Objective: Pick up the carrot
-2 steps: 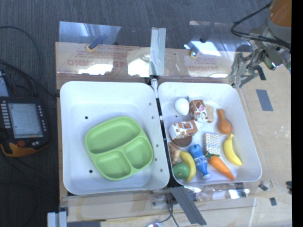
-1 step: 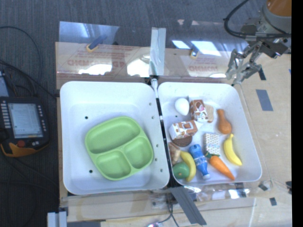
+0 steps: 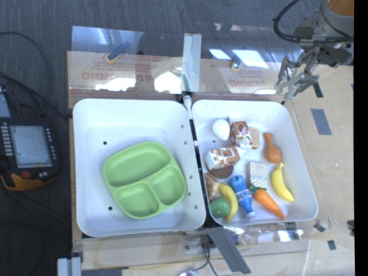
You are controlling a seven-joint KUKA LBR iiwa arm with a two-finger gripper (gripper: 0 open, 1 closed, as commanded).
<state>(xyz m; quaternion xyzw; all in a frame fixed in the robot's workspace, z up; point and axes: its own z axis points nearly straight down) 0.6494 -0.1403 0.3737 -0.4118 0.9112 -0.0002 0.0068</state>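
Jaws (image 3: 298, 80) hang above the table beyond the right bin's (image 3: 299, 132) far right corner, fingers spread, nothing between them. Right bin holds carrot (image 3: 268, 203) at near edge, lying flat, tip toward near right corner, beside blue bottle (image 3: 242, 194); also two bananas (image 3: 281, 182), white egg (image 3: 221, 129), orange drumstick-like piece (image 3: 271, 148), waffle-like square (image 3: 257, 173), some boxed or cake-like items hard to identify. Left bin (image 3: 92, 119) holds green divided plate (image 3: 145, 179). Arm cut off at top right.
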